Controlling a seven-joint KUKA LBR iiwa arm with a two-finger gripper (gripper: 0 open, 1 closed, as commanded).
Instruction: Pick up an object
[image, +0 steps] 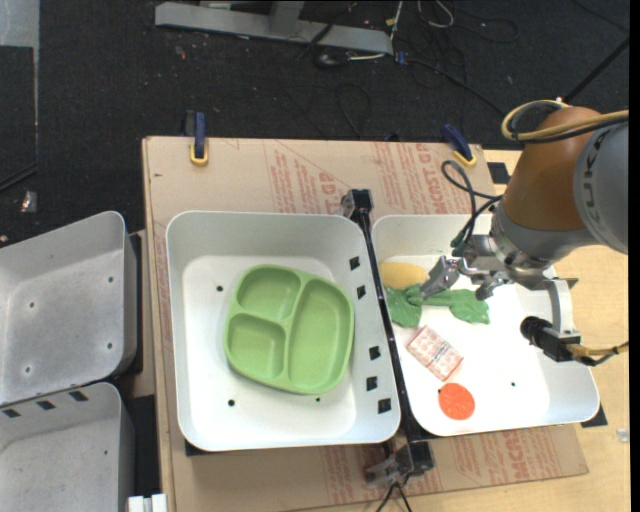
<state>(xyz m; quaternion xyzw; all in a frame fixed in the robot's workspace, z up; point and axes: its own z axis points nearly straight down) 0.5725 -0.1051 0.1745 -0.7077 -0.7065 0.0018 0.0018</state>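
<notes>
Tool (462, 283) over green cloth (440, 304) (yellow lump (404, 272) beside)

we list: two bins (270, 235), smooth white plastic with a faint sheen. left bin: green divided tray (290, 328), matt moulded plastic. right bin: green cloth (435, 303), soft and crumpled; yellow piece (403, 272), smooth; orange disc (457, 401), matt; red-patterned packet (434, 351), paper-like. bench top (300, 165): printed brown cardboard, matt. arm (560, 180): grey with a glossy orange band.

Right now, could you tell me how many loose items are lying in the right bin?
4: a yellow piece near the divider, a green cloth-like item under the pincer, a pink packet mid-bin, an orange disc nearest the camera. The arm may hide others.
</notes>
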